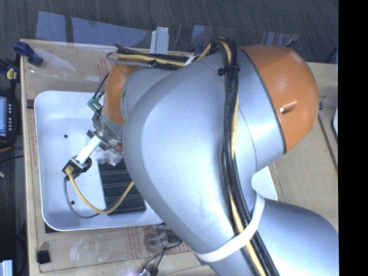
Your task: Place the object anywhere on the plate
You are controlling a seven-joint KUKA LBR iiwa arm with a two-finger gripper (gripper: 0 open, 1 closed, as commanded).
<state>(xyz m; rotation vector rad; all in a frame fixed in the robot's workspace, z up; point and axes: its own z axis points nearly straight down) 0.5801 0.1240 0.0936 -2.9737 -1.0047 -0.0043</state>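
The arm [218, 154] reaches across the left white bin [46, 154], its wrist low over the bin's middle. The gripper [109, 151] sits just above a dark ribbed slab [121, 188] lying toward the bin's near edge; judged, this slab serves as the plate. The object to be placed cannot be made out, and finger opening cannot be told: the wrist hides both. Judged step: lowering or release over the plate. Next move calls for a clean vertical retreat.

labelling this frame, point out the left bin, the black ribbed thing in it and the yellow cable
left bin [49, 125]: camera view, bare floor near its left wall
black ribbed thing [118, 190]: camera view, middle of its ridged top
yellow cable [86, 199]: camera view, low sag of loop
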